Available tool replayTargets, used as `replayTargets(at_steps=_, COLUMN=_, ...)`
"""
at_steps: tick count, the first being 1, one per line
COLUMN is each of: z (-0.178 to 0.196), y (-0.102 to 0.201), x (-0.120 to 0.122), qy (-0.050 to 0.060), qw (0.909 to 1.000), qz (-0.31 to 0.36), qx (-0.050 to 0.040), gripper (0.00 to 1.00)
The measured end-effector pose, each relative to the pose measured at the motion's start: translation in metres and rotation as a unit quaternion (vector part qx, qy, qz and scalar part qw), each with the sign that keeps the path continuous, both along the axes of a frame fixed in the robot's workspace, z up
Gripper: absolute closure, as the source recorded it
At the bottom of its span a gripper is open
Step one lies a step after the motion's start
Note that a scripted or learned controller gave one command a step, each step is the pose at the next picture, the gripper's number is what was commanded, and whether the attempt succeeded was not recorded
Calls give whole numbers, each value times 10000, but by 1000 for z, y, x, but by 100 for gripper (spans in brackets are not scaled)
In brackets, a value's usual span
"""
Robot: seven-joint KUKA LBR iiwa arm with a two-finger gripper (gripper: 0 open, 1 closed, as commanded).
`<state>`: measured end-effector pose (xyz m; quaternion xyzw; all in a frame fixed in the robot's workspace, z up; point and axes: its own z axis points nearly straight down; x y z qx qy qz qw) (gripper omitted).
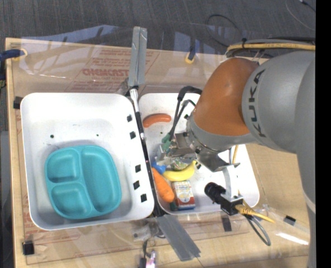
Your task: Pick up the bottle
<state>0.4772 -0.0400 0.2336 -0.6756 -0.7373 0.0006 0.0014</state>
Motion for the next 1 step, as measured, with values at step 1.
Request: replayTargets(at_steps=1, z=77, y=33, x=8, qy=-34, qw=9605, qz=2781, qx=-11, gripper=100)
